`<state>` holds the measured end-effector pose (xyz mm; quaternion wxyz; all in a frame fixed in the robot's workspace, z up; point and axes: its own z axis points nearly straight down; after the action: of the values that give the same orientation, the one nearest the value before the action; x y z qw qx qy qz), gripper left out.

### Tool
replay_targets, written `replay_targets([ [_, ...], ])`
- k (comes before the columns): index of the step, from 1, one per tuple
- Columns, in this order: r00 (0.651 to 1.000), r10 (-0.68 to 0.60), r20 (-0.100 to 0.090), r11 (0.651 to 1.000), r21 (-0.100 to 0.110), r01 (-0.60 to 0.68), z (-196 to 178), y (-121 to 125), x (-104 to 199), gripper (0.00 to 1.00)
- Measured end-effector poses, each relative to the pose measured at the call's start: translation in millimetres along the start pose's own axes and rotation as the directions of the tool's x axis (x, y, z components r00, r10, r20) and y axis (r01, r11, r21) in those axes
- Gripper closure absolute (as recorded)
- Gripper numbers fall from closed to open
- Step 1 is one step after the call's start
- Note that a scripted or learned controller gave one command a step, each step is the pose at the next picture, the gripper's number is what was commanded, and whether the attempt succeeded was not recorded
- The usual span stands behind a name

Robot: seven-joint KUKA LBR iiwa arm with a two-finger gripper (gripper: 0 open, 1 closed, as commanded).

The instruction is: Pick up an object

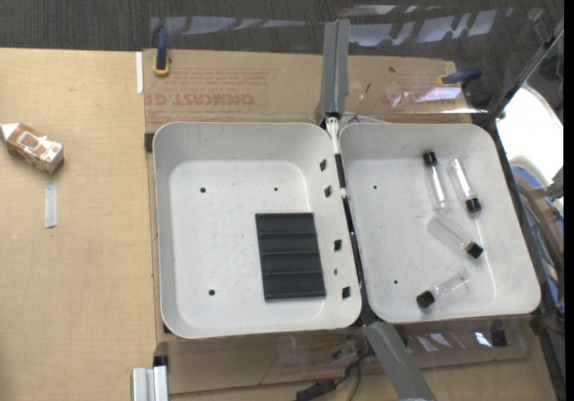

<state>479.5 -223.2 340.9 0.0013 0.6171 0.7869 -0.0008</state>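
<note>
The flat brown cardboard sheet (269, 90) behind my two bins carries red print. It stands upside down from here, and its large line looks like "CHEMCAST", though I can't be sure of every letter; the smaller lines beneath it are too fine to read. Out on the tan wooden table (72, 300), well left of the bins, lies a small orange-and-white carton (34, 148), its print too small to make out, with a short pale grey strip (50, 207) just below it.

How my fingers stand I cannot tell.

The shallow white left bin (179, 157) holds one black ribbed rectangular block (289, 256), lying flat. It sits right of the bin's middle and toward the front wall, with bare floor on all four sides and the widest room to its left and behind it.

The shallow white right bin (377, 166) holds four clear plastic tubes with black caps. Two lie close together, nearly parallel, in the far right part: one tube (435, 182) with its cap away from me, the other tube (462, 182) with its cap toward me. A third tube (453, 235) lies at a slant below them, apart from both. The fourth tube (446, 288) lies near the front wall, cap to the left. The left half of this bin's floor is open.

A grey upright bar (336, 58) stands behind the seam where the two bins meet.
</note>
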Motion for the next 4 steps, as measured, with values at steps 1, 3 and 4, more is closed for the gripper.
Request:
replay_targets([
  [1,0.999,-0.046,-0.001,0.999,0.001,0.046,-90.3,22.9,-4.9,1.00],
  [3,0.986,-0.164,-0.001,0.986,0.001,0.164,-99.7,122.0,-29.1,1.00],
  [4,0.965,-0.262,-0.001,0.965,0.000,0.262,-99.9,170.9,-40.5,1.00],
])
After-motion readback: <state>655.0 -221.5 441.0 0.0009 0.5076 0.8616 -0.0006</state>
